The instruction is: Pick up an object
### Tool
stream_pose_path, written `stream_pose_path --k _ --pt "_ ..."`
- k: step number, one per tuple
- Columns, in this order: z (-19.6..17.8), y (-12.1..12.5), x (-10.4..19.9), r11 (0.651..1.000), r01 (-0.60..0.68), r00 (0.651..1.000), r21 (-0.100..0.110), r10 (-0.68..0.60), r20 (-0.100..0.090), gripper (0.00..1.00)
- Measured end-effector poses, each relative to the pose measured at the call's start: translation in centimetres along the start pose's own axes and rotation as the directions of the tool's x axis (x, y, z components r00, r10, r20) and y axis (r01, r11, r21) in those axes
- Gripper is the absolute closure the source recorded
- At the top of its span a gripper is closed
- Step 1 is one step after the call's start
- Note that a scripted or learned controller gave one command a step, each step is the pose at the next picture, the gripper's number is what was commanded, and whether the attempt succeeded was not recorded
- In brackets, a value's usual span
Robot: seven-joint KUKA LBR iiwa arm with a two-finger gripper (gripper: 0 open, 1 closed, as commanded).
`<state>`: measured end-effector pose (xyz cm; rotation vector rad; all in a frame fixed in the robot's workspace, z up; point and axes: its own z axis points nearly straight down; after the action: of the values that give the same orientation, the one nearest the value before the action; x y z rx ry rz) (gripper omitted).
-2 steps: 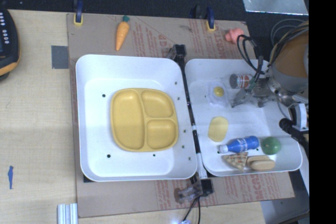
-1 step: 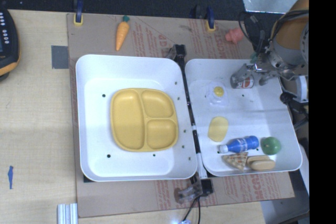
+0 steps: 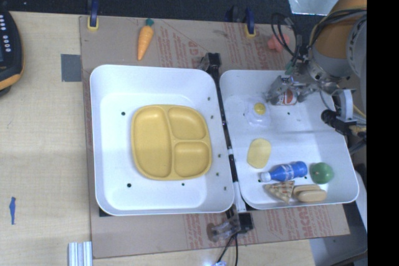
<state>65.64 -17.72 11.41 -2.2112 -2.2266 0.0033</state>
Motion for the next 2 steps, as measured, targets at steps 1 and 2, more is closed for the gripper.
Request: stream_pose_path --k 1,2 --pt "-1.1 0.0 -0.2 1.000 0.004 1.000 0.002 -0.004 0.001 1.00" --pt "-8.5 0.3 8.3 1.000 0.005 1.000 -0.011 -0.005 -0.002 1.00"
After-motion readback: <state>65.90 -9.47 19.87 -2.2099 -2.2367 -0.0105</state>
